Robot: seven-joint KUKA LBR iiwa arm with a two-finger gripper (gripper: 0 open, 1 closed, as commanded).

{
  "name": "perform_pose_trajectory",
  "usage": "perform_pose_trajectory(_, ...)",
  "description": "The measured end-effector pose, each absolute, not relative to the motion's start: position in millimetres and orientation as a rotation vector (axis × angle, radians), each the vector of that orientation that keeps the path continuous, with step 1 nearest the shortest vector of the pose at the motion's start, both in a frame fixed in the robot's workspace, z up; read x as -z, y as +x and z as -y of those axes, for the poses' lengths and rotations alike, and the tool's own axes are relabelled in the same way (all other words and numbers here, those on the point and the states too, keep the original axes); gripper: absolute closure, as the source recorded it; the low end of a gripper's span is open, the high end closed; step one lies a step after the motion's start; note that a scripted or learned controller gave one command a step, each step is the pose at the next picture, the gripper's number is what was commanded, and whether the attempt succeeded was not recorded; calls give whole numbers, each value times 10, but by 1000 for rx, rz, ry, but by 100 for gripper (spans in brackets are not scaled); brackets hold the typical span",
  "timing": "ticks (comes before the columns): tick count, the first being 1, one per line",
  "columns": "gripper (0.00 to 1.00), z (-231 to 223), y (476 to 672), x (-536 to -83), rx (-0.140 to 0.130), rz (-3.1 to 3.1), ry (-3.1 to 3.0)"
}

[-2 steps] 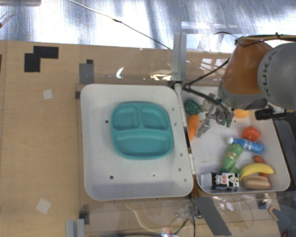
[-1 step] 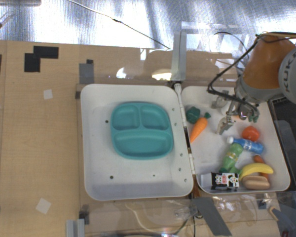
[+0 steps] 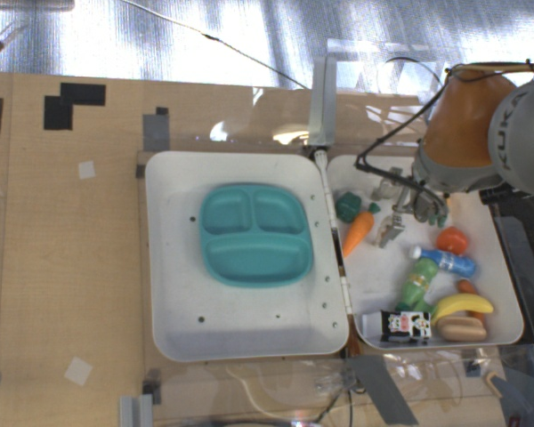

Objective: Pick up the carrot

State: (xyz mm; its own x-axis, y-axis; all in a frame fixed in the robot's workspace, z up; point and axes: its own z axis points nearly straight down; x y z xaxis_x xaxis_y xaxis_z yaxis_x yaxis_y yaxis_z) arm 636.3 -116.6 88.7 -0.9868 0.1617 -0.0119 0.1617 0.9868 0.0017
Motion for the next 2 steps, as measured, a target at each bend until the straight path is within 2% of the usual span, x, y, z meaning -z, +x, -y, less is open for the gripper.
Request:
perform_pose_trajectory(1,0,879,6070,-896,-2,-3105,381)
perform_pose_trajectory(2,0,899,6115,-893,-2,-3058,667)
